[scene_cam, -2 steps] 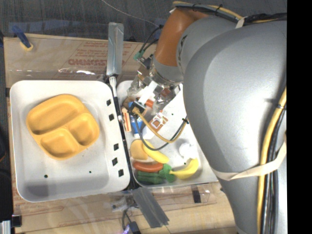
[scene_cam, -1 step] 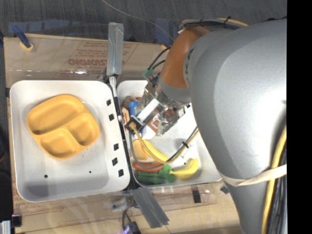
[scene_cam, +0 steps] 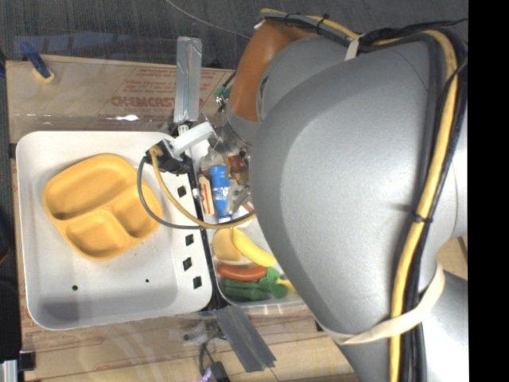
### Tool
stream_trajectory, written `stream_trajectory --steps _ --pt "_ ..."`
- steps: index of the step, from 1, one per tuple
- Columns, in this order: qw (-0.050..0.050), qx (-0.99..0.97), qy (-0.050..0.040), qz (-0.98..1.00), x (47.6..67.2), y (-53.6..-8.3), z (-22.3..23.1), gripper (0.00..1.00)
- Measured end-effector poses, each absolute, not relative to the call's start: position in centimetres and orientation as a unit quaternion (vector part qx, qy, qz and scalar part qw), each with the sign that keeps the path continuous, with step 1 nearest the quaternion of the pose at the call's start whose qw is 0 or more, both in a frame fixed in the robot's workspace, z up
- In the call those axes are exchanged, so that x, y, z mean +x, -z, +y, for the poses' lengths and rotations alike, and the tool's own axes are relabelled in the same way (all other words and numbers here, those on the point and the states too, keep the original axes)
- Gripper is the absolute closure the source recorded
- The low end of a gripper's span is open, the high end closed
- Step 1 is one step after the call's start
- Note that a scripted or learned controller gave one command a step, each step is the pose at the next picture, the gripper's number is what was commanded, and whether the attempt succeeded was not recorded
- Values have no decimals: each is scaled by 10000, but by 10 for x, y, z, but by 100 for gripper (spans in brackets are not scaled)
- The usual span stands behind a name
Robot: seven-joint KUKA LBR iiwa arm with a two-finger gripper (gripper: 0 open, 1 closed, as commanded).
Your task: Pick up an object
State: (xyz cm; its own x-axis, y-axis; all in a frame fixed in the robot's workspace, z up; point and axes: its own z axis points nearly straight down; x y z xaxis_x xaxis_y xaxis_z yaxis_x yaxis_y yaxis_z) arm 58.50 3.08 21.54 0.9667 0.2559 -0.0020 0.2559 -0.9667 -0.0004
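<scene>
1. The arm (scene_cam: 358, 181) was the largest item in view. Its grey body reached in from the right and covered most of the right bin (scene_cam: 238, 302).
2. The left bin (scene_cam: 36, 213) held a yellow divided tray (scene_cam: 99, 205) toward its left side, lying flat and well apart from the arm.
3. The gripper (scene_cam: 208, 151) stood over the divider between the two bins, at the far part of the right bin. Whether it was spread or closed could not be told; cable and wrist hardware hid it.
4. Candidate objects lay in the right bin. A blue tube (scene_cam: 220, 191) lay just on the near side of the gripper, its long axis running far to near, beside an orange stick (scene_cam: 206, 196) on the same axis.
5. Nearer still lay a banana (scene_cam: 248, 247), angled from far-left to near-right, then a red piece (scene_cam: 242, 273) and green pieces (scene_cam: 253, 289) lying left to right.
6. Judgement: the blue tube was the closest candidate, and nothing was seen held.
</scene>
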Motion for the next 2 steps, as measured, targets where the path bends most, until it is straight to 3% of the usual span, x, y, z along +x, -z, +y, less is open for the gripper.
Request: stream_trajectory --steps 1,2 --pt "37 -9940 11 -1095 582 -129 85 0" --pt "14 -9903 -1 -1390 563 -193 52 0"
